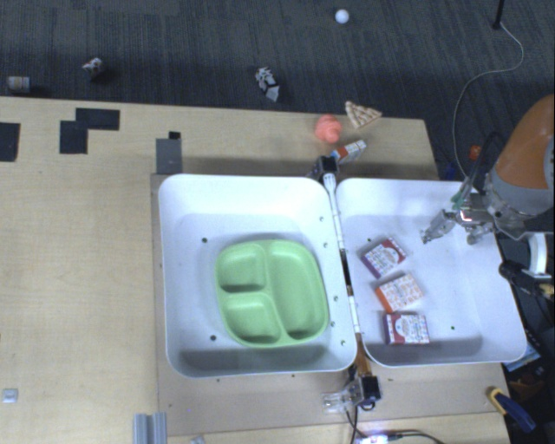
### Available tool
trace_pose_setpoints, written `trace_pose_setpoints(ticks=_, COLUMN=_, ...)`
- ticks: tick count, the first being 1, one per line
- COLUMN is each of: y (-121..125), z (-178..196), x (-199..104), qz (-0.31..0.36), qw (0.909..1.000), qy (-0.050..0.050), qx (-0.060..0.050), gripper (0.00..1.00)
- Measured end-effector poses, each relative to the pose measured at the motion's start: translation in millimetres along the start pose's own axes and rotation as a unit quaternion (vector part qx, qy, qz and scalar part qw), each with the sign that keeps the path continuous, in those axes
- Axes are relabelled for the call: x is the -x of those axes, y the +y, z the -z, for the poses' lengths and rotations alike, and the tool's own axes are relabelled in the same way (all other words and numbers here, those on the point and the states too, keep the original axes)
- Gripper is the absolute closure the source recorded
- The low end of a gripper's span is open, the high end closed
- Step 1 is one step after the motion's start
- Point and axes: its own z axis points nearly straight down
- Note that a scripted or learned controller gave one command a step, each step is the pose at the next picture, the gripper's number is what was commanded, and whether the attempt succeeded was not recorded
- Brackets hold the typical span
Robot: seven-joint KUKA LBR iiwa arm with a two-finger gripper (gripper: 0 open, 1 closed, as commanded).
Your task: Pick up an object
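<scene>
Camera view: cartons [397, 291] left below gripper [451, 224].

Two bins side by side
Left bin [178, 286] holds a divided tray [270, 293] — right bin [486, 295] holds three small packets [401, 292].

the gripper [453, 224] hangs over the right bin [486, 286], apart from 3 small boxes [401, 292]; green tray [271, 292] in left bin [186, 260].

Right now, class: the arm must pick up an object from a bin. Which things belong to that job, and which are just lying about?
Belongs to the job:
gripper
three small boxes in the right bin
green divided tray in the left bin

Lying about:
pink ball
wedge-shaped toy
white ball on the floor
</scene>
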Motion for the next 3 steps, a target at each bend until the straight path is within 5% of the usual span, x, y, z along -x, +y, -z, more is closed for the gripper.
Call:
trace_pose_setpoints(ticks=1, y=-60.8, z=-32.8, x=-67.8, qz=0.001, qw=1.0, qy=0.0, qx=0.002, gripper=0.0)
trace_pose_setpoints(ticks=2, y=-58.4, z=-20.9, x=-67.7, qz=0.001, qw=1.0, qy=-0.001, qx=0.006, gripper=1.0)
trace_pose_setpoints(ticks=3, y=-58.6, z=-21.0, x=-67.7, qz=0.001, qw=1.0, qy=-0.001, qx=0.006, gripper=0.0)
